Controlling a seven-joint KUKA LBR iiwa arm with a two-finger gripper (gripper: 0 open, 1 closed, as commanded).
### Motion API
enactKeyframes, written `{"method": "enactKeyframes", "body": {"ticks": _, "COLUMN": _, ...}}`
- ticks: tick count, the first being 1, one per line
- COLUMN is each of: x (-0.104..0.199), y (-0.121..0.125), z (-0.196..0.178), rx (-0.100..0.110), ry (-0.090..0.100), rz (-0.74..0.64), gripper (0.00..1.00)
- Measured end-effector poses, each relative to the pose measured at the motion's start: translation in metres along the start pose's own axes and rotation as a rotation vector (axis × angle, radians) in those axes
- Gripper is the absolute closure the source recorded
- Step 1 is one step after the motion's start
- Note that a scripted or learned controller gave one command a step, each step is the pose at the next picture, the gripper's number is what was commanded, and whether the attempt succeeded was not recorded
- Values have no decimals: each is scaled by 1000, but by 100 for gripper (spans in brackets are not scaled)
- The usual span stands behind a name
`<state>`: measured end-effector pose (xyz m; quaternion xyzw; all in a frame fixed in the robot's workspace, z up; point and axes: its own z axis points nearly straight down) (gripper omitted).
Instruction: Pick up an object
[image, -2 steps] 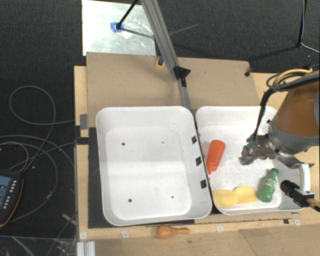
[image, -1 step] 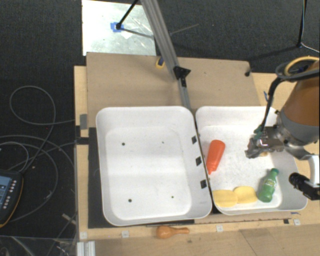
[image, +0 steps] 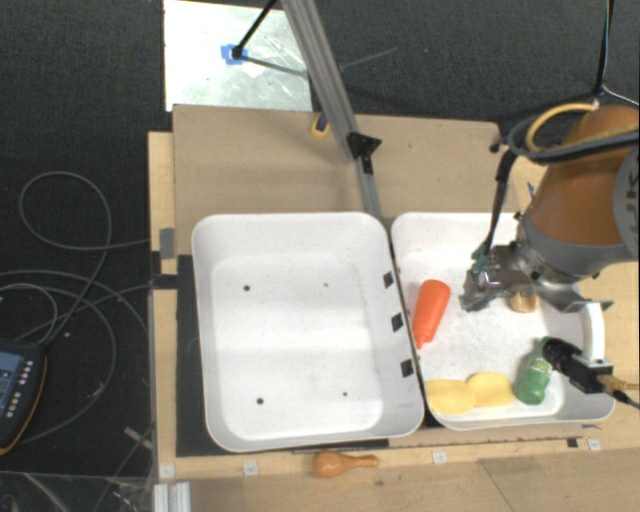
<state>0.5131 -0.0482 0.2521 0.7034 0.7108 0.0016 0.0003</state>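
Observation:
The right bin (image: 440, 232) holds an orange carrot-shaped piece (image: 431, 310) near its left wall. Along its front edge lie two yellow lumps (image: 470, 392) and a green bottle-shaped piece (image: 533, 381). My gripper (image: 481, 291) hangs over the middle of this bin, just right of the orange piece and apart from it. A small brown object (image: 521, 298) peeks out beside the wrist. The arm's grey and orange body covers the bin's right side.
The left bin (image: 220, 240) sits beside the right one, with black clips along the shared wall. A small orange pear-shaped object (image: 342, 462) lies on the bench in front of the bins. A grey pole (image: 335, 90) slants over the back.

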Motion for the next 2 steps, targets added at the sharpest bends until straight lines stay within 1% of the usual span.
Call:
{"method": "enactKeyframes", "body": {"ticks": 1, "x": 48, "y": 15, "z": 13, "rx": 2, "ry": 0, "rz": 0, "gripper": 100}}
{"method": "enactKeyframes", "body": {"ticks": 2, "x": 94, "y": 29, "z": 6, "rx": -1, "ry": 0, "rz": 0, "gripper": 100}}
